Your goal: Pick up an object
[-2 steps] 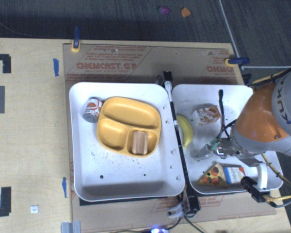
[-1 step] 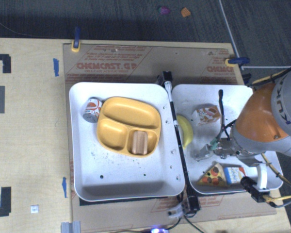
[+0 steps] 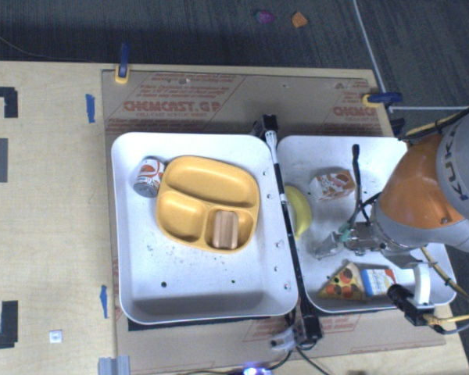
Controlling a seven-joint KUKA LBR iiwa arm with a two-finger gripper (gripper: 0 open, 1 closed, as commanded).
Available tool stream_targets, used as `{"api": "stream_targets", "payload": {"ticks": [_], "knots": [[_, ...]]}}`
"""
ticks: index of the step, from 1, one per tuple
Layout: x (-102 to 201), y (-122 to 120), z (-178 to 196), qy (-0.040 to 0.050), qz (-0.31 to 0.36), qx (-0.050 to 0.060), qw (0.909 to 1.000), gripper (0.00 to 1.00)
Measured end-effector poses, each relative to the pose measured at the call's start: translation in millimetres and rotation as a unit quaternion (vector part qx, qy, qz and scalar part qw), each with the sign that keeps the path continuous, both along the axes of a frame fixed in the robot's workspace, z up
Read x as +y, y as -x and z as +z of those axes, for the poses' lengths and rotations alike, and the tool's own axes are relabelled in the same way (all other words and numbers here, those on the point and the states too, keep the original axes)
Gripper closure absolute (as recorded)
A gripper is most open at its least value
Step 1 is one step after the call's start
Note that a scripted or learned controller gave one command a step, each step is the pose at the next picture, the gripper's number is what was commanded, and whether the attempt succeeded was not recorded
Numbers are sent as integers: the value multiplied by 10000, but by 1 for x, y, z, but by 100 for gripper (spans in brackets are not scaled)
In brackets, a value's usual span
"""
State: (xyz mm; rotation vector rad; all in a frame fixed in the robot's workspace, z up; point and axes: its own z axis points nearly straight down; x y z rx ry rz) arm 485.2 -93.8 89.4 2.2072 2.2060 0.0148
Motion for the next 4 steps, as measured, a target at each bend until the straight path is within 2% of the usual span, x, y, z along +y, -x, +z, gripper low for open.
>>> {"api": "stream_targets", "payload": {"ticks": [1,2,4], "knots": [[-5,0,0,-33,24,13,10000,0],[-1,0,0,3,4,5,10000,0],[0,0,0,3,-3,4,10000,0]]}}
